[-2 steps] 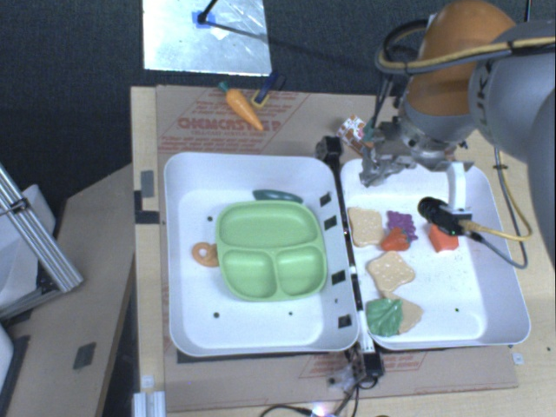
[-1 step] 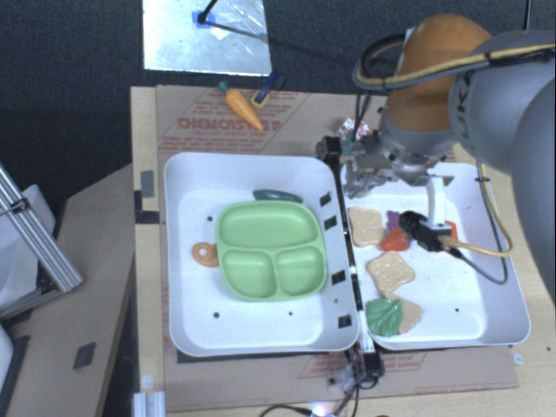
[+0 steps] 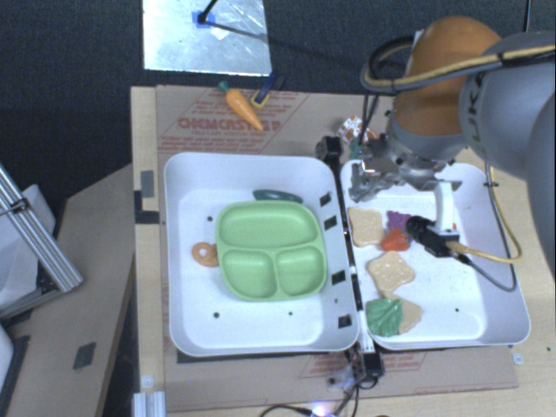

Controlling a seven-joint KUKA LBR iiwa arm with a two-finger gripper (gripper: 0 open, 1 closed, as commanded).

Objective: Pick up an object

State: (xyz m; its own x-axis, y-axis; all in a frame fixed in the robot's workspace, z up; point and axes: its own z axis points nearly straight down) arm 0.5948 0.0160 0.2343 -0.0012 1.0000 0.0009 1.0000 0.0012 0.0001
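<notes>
In the left bin [image 3: 187, 233], one green divided plate [image 3: 270, 248] half hides a dark teal item [image 3: 276, 195] at its far edge, too covered to identify; one small orange ring [image 3: 205, 254] lies just beside its left side. One toy carrot [image 3: 242, 109] lies on the bench beyond. The right bin [image 3: 495, 302] holds two toast slices [image 3: 366, 226], a green leafy piece [image 3: 383, 315], and red and purple bits [image 3: 396, 233]. The arm [image 3: 452, 85] bends down over its far left corner; whether the gripper [image 3: 369, 179] grasps anything cannot be told.
</notes>
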